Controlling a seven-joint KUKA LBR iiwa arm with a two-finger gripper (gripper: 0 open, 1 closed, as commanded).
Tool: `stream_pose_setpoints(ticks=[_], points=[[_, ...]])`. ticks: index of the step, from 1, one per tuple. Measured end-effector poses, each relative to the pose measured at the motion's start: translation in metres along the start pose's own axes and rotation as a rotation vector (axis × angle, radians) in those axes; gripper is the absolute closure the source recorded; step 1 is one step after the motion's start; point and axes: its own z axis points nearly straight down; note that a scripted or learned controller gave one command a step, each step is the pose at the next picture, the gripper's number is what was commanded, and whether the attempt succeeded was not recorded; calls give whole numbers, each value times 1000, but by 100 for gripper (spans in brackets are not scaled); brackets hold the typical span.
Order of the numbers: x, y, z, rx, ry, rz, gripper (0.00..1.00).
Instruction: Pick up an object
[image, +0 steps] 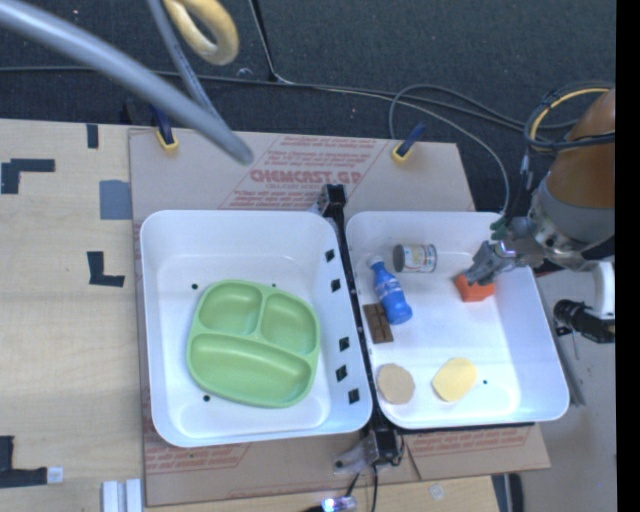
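Gripper (484, 268) partly hides an orange block (476, 289); any grasp cannot be made out.

Robotics lab: taped bench (60, 260), cardboard underlay (300, 165), twin white bins (160, 240), loose cables (440, 110), industrial arm (580, 180).

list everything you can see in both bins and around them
bins: 2, white, side by side on the bench
divided plate: 1, green, left bin
bottle: 1, blue with white cap, right bin near the divider
small can: 1, grey, right bin, far side
orange block: 1, orange, right bin, under the pincer
brown bar: 1, brown, just in front of the bottle
round disc: 1, tan, right bin, near side
yellow piece: 1, yellow, beside the disc
cardboard sheet: 1, brown, under the bins
pincer: 1, grey, over the orange block
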Motion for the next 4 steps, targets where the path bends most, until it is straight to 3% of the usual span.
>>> stream_pose_setpoints(ticks=[1,4], points=[[0,1,-53,1,0,0,100],[144,3,-38,6,3,-4,100]])
